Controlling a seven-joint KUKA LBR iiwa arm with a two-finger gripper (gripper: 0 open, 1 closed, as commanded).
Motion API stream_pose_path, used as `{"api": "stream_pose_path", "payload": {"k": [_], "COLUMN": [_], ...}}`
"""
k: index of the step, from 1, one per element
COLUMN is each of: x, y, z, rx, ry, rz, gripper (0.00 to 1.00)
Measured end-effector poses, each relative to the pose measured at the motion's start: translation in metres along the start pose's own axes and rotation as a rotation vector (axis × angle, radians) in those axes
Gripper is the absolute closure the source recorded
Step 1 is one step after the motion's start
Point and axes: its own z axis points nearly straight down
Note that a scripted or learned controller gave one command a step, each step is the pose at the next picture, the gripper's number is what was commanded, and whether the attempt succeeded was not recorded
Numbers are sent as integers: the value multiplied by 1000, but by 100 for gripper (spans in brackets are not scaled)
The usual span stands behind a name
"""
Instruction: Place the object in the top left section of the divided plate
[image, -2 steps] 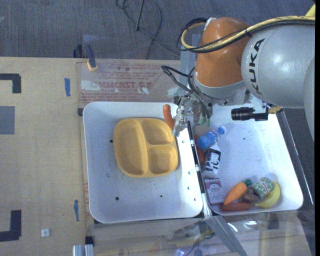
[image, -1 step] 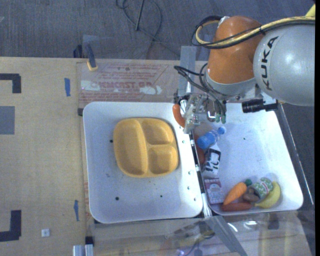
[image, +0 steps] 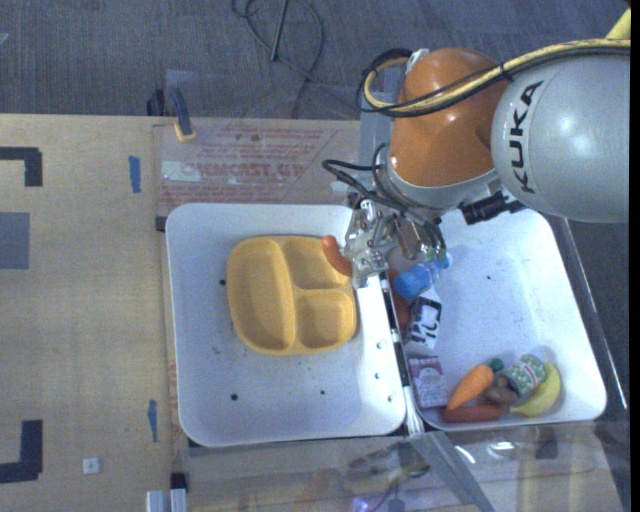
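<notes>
The yellow divided plate lies in the left bin, with one large section on its left and two smaller ones on its right. A small red-orange object sits at the plate's upper right rim, partly over the upper small section. My gripper hangs right beside it, above the wall between the two bins, and touches or nearly touches the object's right end. The gripper body hides that end of the object.
The right bin holds a blue item just under the wrist, a black-and-white packet, a small carton, a carrot, a banana and other small items at its near corner.
</notes>
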Motion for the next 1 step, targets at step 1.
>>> {"api": "stream_pose_path", "payload": {"k": [1], "x": [18], "y": [6], "z": [0], "rx": [0], "ry": [0], "rz": [-181], "gripper": [100]}}
